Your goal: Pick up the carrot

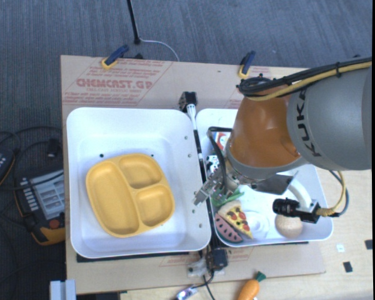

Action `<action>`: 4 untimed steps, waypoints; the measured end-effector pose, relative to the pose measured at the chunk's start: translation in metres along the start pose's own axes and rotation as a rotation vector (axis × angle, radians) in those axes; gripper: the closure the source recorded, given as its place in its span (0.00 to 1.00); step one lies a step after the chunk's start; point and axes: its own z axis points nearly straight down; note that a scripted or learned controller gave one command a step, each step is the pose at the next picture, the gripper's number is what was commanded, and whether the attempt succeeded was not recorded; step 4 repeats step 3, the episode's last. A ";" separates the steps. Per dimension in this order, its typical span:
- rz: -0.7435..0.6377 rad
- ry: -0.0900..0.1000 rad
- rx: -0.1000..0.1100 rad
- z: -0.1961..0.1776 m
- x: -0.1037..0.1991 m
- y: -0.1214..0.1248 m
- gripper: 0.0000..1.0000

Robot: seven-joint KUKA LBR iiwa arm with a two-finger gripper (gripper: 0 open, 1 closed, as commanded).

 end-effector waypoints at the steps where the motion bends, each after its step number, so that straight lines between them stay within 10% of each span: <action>1: 0.060 0.000 0.001 0.016 0.057 0.055 1.00; 2: 0.491 -0.001 0.001 -0.040 0.062 0.061 1.00; 4: 0.605 0.000 0.003 -0.012 0.103 0.099 1.00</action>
